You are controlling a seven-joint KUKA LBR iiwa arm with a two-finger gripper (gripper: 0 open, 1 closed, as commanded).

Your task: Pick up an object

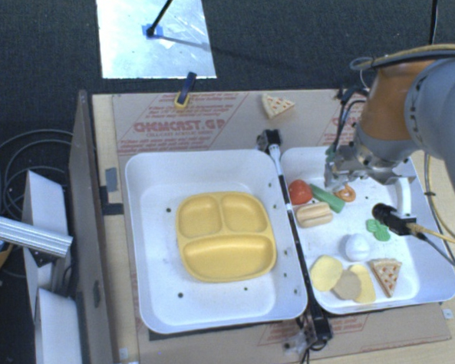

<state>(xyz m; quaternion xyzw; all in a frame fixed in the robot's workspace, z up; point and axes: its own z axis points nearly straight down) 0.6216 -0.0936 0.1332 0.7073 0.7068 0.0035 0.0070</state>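
Cardboard lined my bench, where the gripper (341, 180) hovered at twelve o'clock of the right bin (441, 280), above a small orange ring (346, 194); its opening I couldn't tell.

The grey arm with its orange band (407, 105) is cut off by the right edge of the view; its wrist covers the upper right corner of the right-hand shallow white bin (441, 280); the gripper (341, 180) sits low over the small orange ring-shaped toy (347, 195) and the green stick-shaped toy (328, 198), hiding part of each; the printed red lettering on the brown cardboard sheet (177, 115) on the desk is too blurred to read.
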